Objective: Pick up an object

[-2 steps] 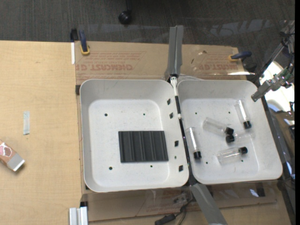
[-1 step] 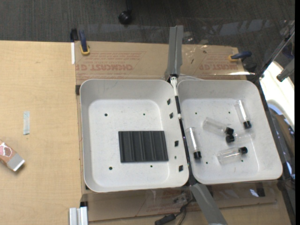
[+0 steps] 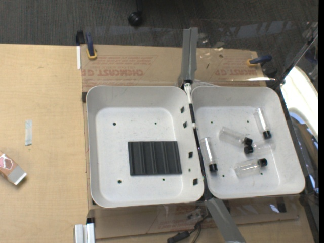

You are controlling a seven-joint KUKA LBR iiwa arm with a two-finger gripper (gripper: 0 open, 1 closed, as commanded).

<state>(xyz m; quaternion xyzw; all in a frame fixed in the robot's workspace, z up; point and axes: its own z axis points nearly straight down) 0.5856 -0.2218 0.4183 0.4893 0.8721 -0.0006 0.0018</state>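
Nearest the camera in the right bin (image 3: 288,186) lies a clear vial (image 3: 251,166), its long axis roughly left to right, black cap pointing right. Just left of it, another vial (image 3: 208,155) lies along the bin's left wall, cap toward the camera. Further back, one vial (image 3: 236,136) lies slanted and another (image 3: 262,122) lies near the far right. A good pick would span a vial's narrow width, crosswise to its axis. The left bin (image 3: 96,135) holds a dark ribbed block (image 3: 154,157). I cannot tell the tool's state.

- At the right edge you catch a slice of the arm (image 3: 306,92) — pale grey-white, smooth, glossy and gently curved.
- A dark slanted edge borders it — too blurred for you to read any markings.
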